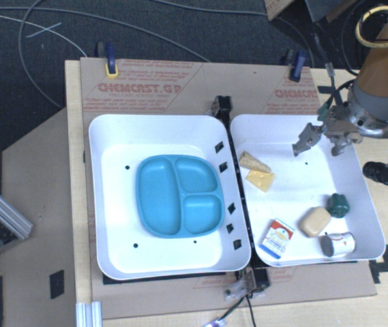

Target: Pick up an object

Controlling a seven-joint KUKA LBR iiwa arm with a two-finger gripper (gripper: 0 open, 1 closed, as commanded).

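The camera view shows the gripper spread wide, holding nothing, above the right bin, where two pale yellow cheese wedges lie near the left wall, touching each other.

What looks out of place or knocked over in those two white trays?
Nothing looks spilled or broken. The blue divided plate sits flat in the left bin. In the right bin, the small white cylinder lies on its side and the little carton sits askew by the near rim. The gripper hovers above.
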